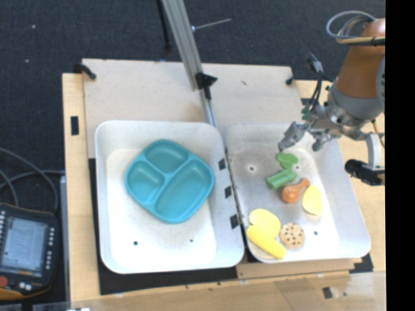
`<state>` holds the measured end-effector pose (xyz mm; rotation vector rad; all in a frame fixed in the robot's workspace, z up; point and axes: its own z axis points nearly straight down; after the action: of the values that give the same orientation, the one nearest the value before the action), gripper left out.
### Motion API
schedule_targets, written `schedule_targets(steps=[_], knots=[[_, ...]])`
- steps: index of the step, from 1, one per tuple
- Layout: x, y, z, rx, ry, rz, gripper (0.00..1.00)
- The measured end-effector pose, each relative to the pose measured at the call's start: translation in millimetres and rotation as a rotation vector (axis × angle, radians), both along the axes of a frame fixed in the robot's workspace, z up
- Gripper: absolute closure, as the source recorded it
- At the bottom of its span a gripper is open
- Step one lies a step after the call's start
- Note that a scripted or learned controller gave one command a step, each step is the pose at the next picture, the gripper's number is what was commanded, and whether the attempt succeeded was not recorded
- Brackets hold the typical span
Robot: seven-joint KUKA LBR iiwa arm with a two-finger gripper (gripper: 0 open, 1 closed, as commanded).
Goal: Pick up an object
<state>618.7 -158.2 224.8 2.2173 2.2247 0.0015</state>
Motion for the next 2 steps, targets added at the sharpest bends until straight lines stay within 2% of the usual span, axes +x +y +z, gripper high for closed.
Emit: schedule_targets(steps=[1,2], knots=[[0,0,0,0.000,0.000,0.000,0.00],[0,-1,-63,-0.002,0.006,-0.004,0.00]])
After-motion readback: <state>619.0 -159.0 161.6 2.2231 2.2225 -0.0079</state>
